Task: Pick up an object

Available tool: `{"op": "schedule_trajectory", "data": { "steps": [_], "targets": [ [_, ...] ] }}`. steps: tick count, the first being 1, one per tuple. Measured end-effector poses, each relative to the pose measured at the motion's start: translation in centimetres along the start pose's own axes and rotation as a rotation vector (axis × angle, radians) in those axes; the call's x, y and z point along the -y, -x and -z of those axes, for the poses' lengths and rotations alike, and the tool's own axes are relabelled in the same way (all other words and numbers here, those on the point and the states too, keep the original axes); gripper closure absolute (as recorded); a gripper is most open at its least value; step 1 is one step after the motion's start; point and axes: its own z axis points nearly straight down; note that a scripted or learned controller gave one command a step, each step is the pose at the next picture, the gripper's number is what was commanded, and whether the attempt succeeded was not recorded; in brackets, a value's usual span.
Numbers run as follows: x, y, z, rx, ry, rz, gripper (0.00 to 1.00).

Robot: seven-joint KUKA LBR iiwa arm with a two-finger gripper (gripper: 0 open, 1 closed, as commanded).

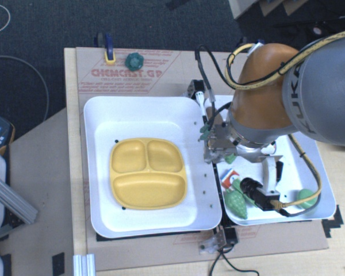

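Green ridged toy (237, 202) lies long axis up-down in right bin (325, 188); gripper (248, 161) finger state unclear

We are noting: dark carpet floor (34, 27) lying around a cardboard-topped bench (161, 73); white cables (43, 96) trailing left.

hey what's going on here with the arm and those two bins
A grey robot arm with an orange band reaches in from the right, its wrist low over the right bin. That bin holds small items, including a green textured piece. The left bin holds a yellow divided plate, untouched. The wrist blocks the tool, so whether anything is grasped can't be told.
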Motion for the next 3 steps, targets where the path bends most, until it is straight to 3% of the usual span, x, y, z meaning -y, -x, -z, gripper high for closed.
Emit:
{"op": "schedule_trajectory", "data": {
  "steps": [1,2,3],
  "targets": [
    [2.7,0.1,0.7,-0.003,0.0,0.008,1.0],
    [2.6,-3.9,7.7,-0.005,0.014,0.014,1.0],
    [2.7,-0.9,33.4,-0.006,0.028,0.008,1.0]
  ]
}}
